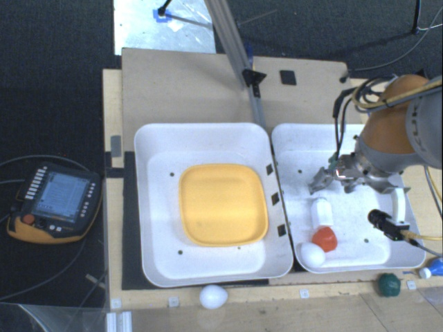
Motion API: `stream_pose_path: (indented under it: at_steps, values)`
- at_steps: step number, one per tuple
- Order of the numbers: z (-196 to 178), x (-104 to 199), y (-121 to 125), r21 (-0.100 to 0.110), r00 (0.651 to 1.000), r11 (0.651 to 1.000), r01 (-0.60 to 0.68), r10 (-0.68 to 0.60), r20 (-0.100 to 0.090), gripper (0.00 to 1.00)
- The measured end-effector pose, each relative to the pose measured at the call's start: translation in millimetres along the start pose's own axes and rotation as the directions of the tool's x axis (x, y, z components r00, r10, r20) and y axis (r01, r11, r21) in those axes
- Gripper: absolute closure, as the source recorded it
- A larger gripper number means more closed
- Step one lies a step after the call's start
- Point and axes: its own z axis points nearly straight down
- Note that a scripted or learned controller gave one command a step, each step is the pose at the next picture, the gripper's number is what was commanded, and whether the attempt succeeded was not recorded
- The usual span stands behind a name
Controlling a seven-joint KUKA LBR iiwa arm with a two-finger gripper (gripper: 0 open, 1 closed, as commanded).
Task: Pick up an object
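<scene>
the objects lie in the right bin: a white cylinder, an orange-red piece just below it, and a white ball touching the orange-red piece at the bin's lower left corner. the end effector hangs over the right bin just above the white cylinder, apart from it; whether it is released or clenched cannot be told, and nothing shows in it. the left bin carries a yellow square tray. on the surface, a white egg-shaped thing sits below the left bin, and a dark green ball sits below the right bin. a teach pendant lies on the floor to the left.
</scene>
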Motion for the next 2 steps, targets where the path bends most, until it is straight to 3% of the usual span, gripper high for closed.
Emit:
stream_pose_path:
  at_steps: [1,2]
  values:
    - [29.0,0.2,-0.2,-0.003,1.0,1.0,0.0,0.0,0.0,0.0]
    - [17.2,-0.1,0.6,-0.006,1.0,1.0,0.0,0.0,0.001,1.0]
